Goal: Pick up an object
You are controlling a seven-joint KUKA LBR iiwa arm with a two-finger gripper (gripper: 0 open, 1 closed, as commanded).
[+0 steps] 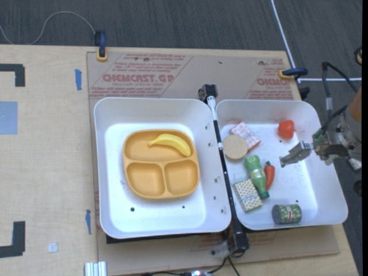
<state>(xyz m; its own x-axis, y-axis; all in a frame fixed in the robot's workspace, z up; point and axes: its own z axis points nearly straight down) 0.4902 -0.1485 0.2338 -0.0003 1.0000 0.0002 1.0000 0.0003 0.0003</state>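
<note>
While a printed cardboard sheet (149,73) covers the pale bench (40,171), dark carpet (172,10) runs along the far side. Left bin (103,171) holds a yellow tray (162,180) with a banana (171,143). Right bin (328,194) holds a tomato (286,129), bottle (256,176), carrot (269,175), round disc (234,147), cracker box (248,195) and can (286,213). Gripper (294,154) hovers right of the bottle and near of the tomato, blurred; cannot tell if wide or narrow, nothing seen in it. Arm cut off at right.

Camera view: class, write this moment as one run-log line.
pincer: over right bin, holds nothing | nearest: carrot, green bottle | banana: in yellow tray
</note>
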